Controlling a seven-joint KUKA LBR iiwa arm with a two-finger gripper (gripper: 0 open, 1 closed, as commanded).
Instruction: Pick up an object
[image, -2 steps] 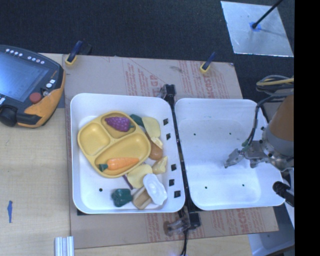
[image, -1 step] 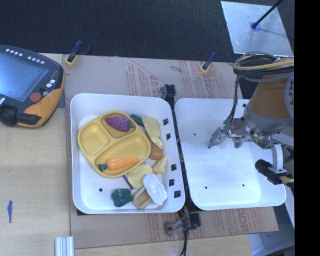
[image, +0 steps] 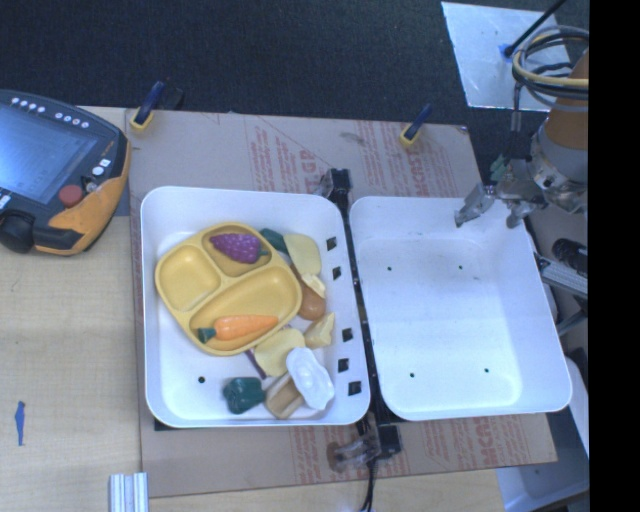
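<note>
at the near edge of the left bin (image: 160, 300), toward six o'clock, a dark green piece (image: 241, 394), a tan piece (image: 283, 398) and a white lumpy piece (image: 312, 379) lie jumbled against one another, likely just dumped there as loose stock for grasping. above them a yellow divided tray (image: 180, 280) sits tilted across the bin's middle, with a toy carrot (image: 243, 326) in its long near compartment and a purple grape bunch (image: 238, 246) in the far one at about twelve o'clock; it seems to be one more loose item in the heap. pale yellow and brown pieces crowd the tray's three o'clock side, touching it. any of these could serve as the object to pick, and all sit in the left bin, none lifted. the right bin (image: 500, 390) lies just beside it, probably kept as the drop zone. farther back, at the right bin's one o'clock corner, the gripper (image: 497, 212) hangs over the rim with its two fingers spread and nothing between them, well apart from the toys. the arm comes in from three o'clock, wrist pointing down, so i judge the pick has not started. a handheld control pad (image: 50, 185) rests at ten o'clock on the bench.
</note>
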